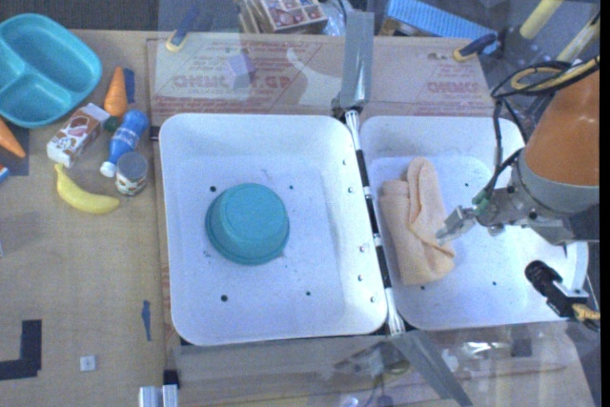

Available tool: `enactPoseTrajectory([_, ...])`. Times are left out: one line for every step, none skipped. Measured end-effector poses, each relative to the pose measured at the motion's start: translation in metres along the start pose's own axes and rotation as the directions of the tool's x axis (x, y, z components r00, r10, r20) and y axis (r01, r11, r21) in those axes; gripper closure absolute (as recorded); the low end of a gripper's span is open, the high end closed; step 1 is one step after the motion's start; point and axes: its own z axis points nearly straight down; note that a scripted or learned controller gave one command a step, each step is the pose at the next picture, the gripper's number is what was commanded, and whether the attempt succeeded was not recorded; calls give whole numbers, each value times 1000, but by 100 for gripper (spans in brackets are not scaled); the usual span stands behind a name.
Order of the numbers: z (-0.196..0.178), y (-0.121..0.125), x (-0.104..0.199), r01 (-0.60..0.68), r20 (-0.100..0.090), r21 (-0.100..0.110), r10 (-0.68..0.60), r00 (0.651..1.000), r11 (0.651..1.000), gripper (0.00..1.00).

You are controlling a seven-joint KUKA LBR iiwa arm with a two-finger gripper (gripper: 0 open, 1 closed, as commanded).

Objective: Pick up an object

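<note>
A soft, floppy tan cloth (418,221) lay bunched in the right bin (496,310), its long side running up and down the picture. The gripper (456,224) sat at its right edge; I could not tell how its jaws stood. A round teal bowl (248,223) sat upside down in the left bin (191,148).

The gripper (456,224) hovers at the peach cloth (416,220), perhaps touching its right edge.

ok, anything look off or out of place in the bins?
Nothing spilled or broken. The teal bowl sits upside down in the left bin. The peach cloth lies crumpled against the right bin's left wall, with the claw at its right edge.
</note>
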Motion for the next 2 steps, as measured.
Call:
enactPoseTrajectory([70, 7, 7, 57, 3, -12, -57, 998, 998, 0])
enactPoseTrajectory([59, 7, 7, 54, 1, -15, -54, 999, 998, 100])
